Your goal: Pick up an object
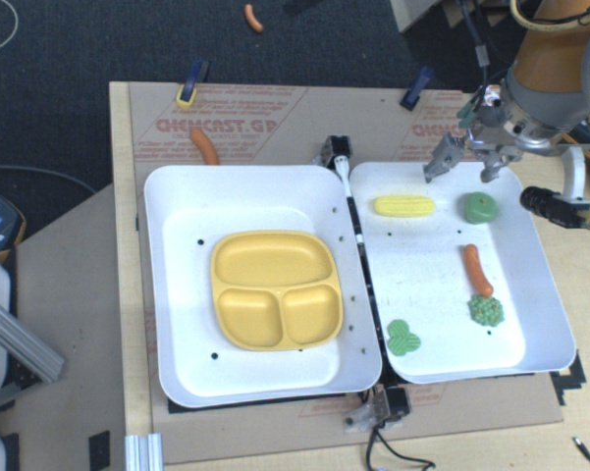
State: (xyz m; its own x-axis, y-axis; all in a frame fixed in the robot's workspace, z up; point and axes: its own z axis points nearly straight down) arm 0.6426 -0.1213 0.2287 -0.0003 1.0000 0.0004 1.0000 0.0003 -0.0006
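Observation:
In the right bin [530, 263] lie a yellow corn cob [403, 205], a green apple-like fruit [479, 207], an orange carrot or sausage [477, 269], a green broccoli [486, 310] and a green leafy piece [403, 338]. My gripper [465, 166] hangs over the bin's far edge, between the corn and the green fruit and a little behind them. Its two fingers are spread apart, with nothing between them.
The left bin [177, 263] holds a yellow divided plate [275, 289]. An orange sausage [205, 146] lies on the cardboard behind the left bin, and another [253, 17] on the dark floor. Blue clamps [189, 84] pin the cardboard's far edge.

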